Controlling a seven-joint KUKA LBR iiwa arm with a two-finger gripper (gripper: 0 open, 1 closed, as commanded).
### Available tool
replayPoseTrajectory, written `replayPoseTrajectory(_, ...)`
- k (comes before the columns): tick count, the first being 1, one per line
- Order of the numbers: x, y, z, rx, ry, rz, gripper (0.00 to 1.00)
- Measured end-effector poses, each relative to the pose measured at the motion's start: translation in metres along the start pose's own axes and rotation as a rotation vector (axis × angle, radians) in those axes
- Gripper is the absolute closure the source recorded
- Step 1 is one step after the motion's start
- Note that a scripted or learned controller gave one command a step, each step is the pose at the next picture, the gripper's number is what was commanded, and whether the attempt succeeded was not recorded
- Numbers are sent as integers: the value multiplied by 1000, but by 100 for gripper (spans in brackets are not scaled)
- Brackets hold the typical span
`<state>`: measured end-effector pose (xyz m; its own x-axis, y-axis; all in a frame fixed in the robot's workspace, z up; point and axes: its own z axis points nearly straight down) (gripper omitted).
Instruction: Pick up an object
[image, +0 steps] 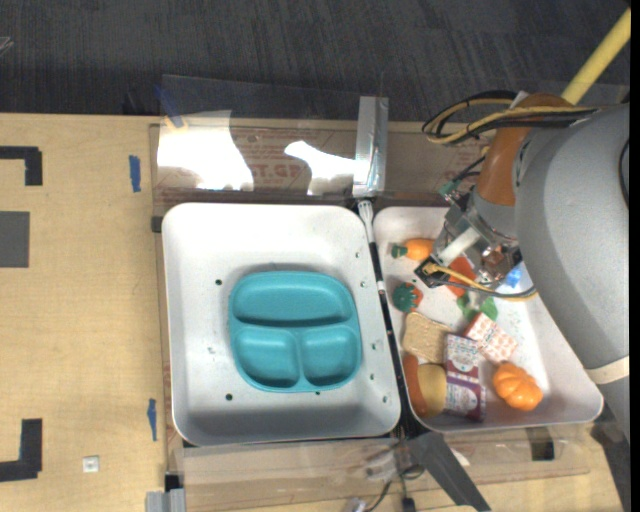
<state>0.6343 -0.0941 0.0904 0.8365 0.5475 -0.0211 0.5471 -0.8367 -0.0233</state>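
The right bin (570, 355) holds several toy foods. An orange carrot (414, 249) lies near its far left corner. A small green piece (404, 296) sits just in front of the carrot. A tan cracker (424, 337), a yellowish potato (431, 384), a purple and white carton (463, 377), a red and white packet (496, 340) and an orange fruit (519, 386) fill the near half. My gripper (486, 266) is low over the far part of this bin, just right of the carrot and above a red piece (461, 283).
The left bin (190, 330) carries a teal divided plate (294, 328) in its middle. A metal bracket (369, 145) stands behind the gap between the bins. The grey arm (580, 220) covers the right bin's far right side.
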Motion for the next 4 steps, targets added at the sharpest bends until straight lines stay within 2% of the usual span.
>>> replayPoseTrajectory(1,15,17,-131,-21,25,260,0)
replayPoseTrajectory(2,19,1,-153,-17,25,379,0)
replayPoseTrajectory(3,17,2,-160,-13,22,384,100)
replayPoseTrajectory(4,17,2,-160,-13,21,384,0)
